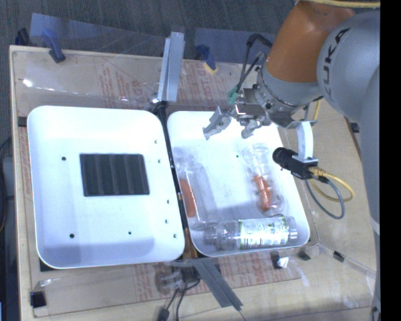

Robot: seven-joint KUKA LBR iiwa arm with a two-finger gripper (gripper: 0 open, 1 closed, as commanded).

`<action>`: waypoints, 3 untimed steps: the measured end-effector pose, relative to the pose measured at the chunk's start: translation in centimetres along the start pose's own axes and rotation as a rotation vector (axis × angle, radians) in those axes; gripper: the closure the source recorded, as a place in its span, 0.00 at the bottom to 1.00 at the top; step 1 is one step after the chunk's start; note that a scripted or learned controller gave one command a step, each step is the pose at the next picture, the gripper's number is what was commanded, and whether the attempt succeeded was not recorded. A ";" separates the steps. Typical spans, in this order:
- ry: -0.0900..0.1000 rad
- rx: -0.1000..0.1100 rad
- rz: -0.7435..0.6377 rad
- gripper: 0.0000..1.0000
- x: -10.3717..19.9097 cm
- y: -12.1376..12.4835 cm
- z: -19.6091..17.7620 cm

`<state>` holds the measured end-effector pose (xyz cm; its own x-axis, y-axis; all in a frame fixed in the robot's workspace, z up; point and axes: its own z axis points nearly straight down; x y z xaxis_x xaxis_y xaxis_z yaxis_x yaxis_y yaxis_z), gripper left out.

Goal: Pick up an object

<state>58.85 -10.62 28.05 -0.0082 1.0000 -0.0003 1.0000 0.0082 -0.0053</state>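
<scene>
Two shallow white plastic bins sit side by side on the tabletop (87,279): the left bin (53,236) and the right bin (220,129). One dark ribbed rectangular panel (114,174) lies in the left bin. Three clear plastic items rest in the right bin: one clear plastic bottle with a printed label (254,233) lying along the near wall, and two clear tubes with orange contents, one long tube (189,191) by the left wall and one shorter tube (262,181) towards the right. Two blue clips, a left clip (55,50) and a right clip (204,52), stand at the far edge.
</scene>
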 end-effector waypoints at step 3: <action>0.001 -0.001 -0.471 0.00 -10.3 -2.6 8.5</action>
<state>56.33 -20.94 19.56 -0.4610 0.8874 0.0034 0.8874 0.4610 -0.0041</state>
